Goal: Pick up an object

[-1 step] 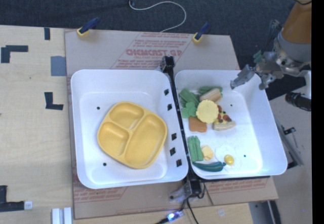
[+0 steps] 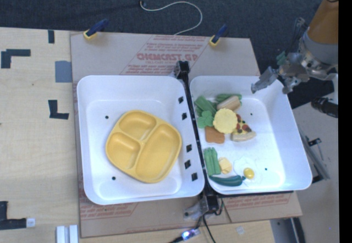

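Observation:
The right bin (image 2: 286,143) holds several toy foods along its left side: a green leafy piece (image 2: 204,111), a hot dog (image 2: 228,103), a round yellow piece (image 2: 225,120), a pizza slice (image 2: 242,135), a brown toast (image 2: 214,136), a green pod (image 2: 210,159), a fried egg (image 2: 246,171) and a dark green vegetable (image 2: 226,180). My gripper (image 2: 273,83) hangs over the bin's far right corner, apart from the food. It is open, with nothing between its fingers (image 2: 260,84).
The left bin (image 2: 91,126) holds a yellow divided plate (image 2: 144,145). A black divider with clips (image 2: 187,121) runs between the bins. A white cable (image 2: 170,5) lies on the dark floor behind the bench. The arm's orange band (image 2: 325,16) is at the right edge.

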Controlling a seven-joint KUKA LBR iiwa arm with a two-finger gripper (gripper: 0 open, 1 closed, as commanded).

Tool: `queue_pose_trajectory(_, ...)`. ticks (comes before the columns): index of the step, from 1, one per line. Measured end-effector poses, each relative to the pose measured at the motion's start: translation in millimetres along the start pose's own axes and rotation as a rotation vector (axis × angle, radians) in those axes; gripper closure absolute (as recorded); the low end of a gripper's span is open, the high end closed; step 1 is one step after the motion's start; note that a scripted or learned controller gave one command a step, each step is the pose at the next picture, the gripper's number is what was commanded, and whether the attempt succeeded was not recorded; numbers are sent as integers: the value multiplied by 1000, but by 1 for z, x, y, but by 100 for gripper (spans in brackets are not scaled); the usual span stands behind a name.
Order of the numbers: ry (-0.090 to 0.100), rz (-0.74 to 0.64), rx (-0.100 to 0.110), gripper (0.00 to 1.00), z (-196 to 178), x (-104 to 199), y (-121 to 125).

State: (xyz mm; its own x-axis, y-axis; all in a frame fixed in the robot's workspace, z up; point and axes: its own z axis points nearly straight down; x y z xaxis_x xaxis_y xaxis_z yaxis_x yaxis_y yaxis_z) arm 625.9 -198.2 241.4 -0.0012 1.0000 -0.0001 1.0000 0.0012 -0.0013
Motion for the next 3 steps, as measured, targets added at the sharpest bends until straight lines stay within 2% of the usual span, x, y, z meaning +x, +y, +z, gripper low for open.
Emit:
queue_pose_trajectory(1, -1, 0, 4, 0, 48, -6, -6)
queue_pose_trajectory(3, 0, -1, 5, 0, 151, 4, -5)
